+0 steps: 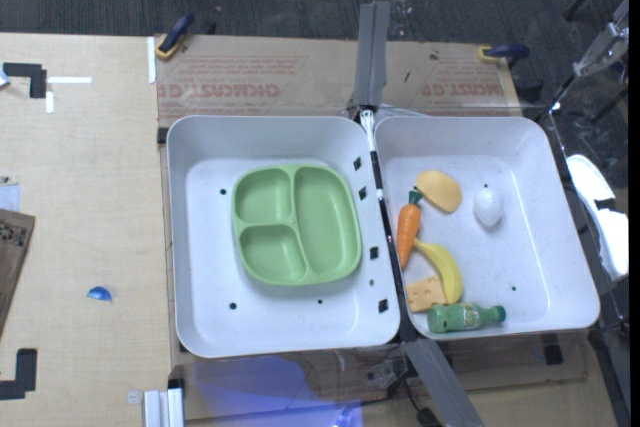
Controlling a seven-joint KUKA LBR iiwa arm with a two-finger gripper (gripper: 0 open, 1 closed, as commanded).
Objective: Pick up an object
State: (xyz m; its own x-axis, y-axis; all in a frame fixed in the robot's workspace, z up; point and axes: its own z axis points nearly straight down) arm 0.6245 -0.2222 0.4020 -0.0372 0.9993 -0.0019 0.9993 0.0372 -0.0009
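Two shallow white bins sit side by side on the bench [80, 205], their inner walls meeting along a central seam.

The left bin [190, 245] holds one green divided plate [297, 223]. It lies flat near the bin's middle and has three compartments.

The right bin [560, 215] holds the candidate objects for pickup, gathered toward its left and near sides:
- An orange carrot [406, 230] with a green top lies close to the dividing wall, roughly lengthwise.
- A yellow-orange rounded piece [439, 191] lies just beyond the carrot's top.
- A white egg [487, 207] sits apart from the other objects, nearer the bin's middle.
- A banana [443, 270] curves beside the carrot's lower end.
- A cheese wedge [424, 293] with holes touches the banana's near side.
- A green bottle [462, 317] lies on its side against the near wall, cap pointing right.

Brown cardboard [260, 80] lies under the far edge of the bins and is held by a blue clamp [175, 33] at its left corner. A small blue item [98, 294] rests on the bench well left of the bins.

Whether the pincer is spread or pressed together cannot be told from here.
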